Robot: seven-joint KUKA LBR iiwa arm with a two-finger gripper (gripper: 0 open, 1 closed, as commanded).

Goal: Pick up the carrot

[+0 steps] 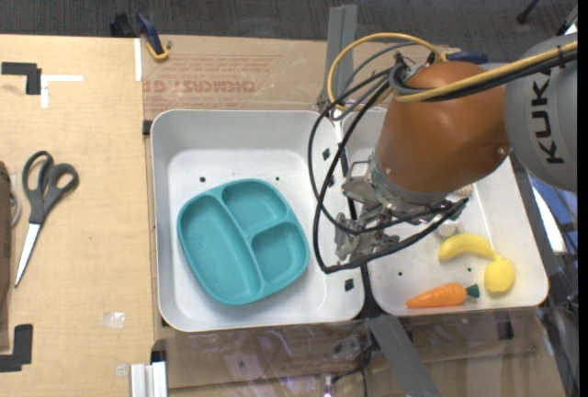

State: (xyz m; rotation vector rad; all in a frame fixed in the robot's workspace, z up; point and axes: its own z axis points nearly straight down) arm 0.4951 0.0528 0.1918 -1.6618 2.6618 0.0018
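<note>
Scissors [41, 193] at the surface's [83, 294] left edge. Teal divided plate [243, 242] in the left bin [165, 230]. End effector [356, 243] low over the right bin's [528, 289] left wall, finger state impossible to tell. Carrot [438, 296] by that bin's front edge, banana [466, 246] and lemon [499, 276] near it.

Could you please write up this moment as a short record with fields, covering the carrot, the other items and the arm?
carrot: lying flat near the front edge of the right bin
banana: right bin, behind the carrot
lemon: right bin, right of the carrot
teal divided plate: left bin
scissors: on the bench, left of the bins
pincer: over the seam between the bins, left of the carrot, apart from it
</note>
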